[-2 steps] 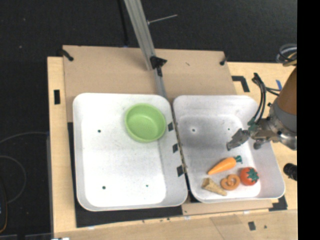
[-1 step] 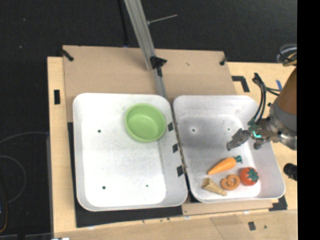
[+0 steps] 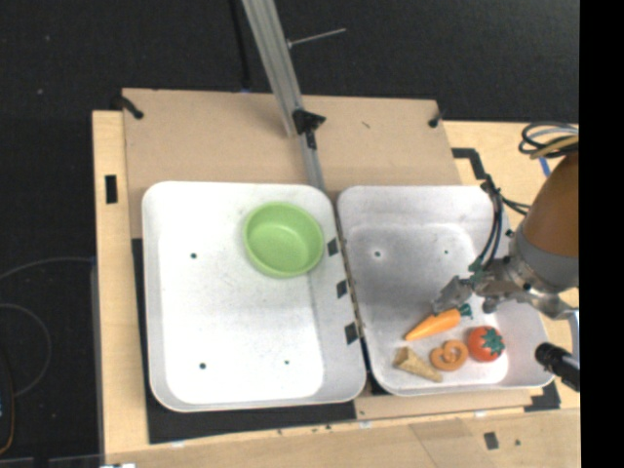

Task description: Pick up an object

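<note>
Since toys cluster at right bin (image 3: pixel 409 213) near edge, claw (image 3: pixel 466 295) hovers just above carrot (image 3: pixel 433 326), tomato (image 3: pixel 485 343) beside; claw state unclear, can't tell.

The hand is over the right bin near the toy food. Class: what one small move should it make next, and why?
Probably a short drop straight down onto the carrot. The hand sits just above the carrot's green end in the right bin, and the view shows nothing between its fingers. The tomato and the other pieces lie apart, so the carrot seems nearest.
</note>
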